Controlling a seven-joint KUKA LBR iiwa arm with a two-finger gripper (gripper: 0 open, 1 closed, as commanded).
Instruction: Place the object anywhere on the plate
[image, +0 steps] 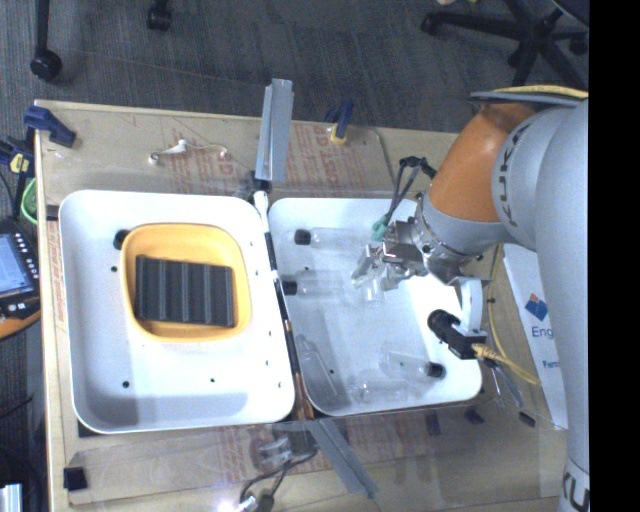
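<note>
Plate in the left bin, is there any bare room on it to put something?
The yellow plate has a dark ridged block covering its middle; only the rim stays bare, widest along the top. The left bin has open white floor below the plate. The right bin is crowded around the claw.

Around the yellow plate (186, 283) in the left bin (90, 380): dark ribbed block (186, 291) fills its centre, bare white floor open below and left of it, raised bin walls (278, 300) to its right, arm (500, 190) and gripper (385, 262) crowding the right bin (330, 390) beyond.
</note>
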